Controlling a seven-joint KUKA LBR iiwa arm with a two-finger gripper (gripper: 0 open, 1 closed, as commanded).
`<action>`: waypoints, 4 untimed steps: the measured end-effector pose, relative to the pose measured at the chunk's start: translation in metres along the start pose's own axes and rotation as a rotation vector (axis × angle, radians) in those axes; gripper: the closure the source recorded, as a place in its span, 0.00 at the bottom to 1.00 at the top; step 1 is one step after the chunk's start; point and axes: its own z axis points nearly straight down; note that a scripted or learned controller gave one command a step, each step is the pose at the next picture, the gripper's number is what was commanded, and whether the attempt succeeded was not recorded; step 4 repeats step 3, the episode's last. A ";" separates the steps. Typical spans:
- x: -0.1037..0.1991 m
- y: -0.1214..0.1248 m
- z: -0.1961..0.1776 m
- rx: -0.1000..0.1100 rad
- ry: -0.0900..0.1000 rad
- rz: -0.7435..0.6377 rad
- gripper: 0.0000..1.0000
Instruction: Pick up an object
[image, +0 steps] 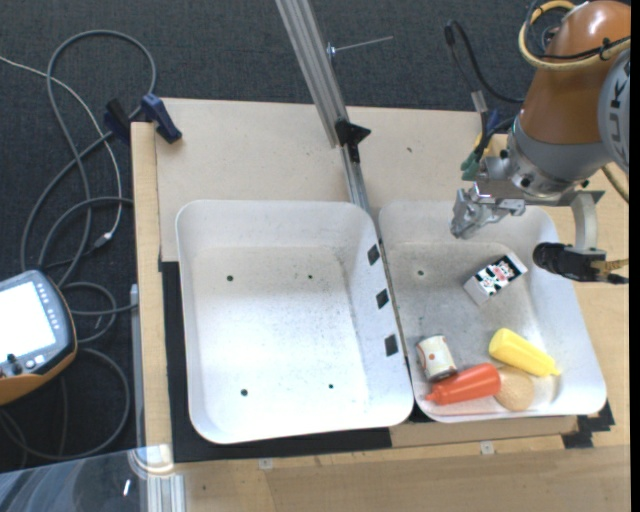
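the gripper (470, 222) hangs over the far edge of the right bin (560, 300), with nothing between its fingers; whether they are set wide or narrow cannot be told from this slant. the nearest thing to take is the small black-and-white box (495, 277), lying on the bin floor just nearward and a little right of the gripper, its long axis running on a diagonal from near-left to far-right — so the fingers would likely need to close across its short side. it lies apart from the rest, with bare floor around it. the other things crowd the near corner of the same bin: a small can (436, 356) touching a red-orange carrot (466, 384), a yellow corn-like piece (522, 353) and a tan lump (515, 392) beside them — harder to grasp cleanly. the left bin (200, 250) lies well apart across the divider.
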 end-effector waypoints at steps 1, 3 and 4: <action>0.053 -0.007 -0.006 0.001 0.001 -0.001 1.00; 0.149 -0.017 0.017 0.005 -0.001 0.000 1.00; 0.149 -0.017 0.017 0.005 -0.001 0.000 1.00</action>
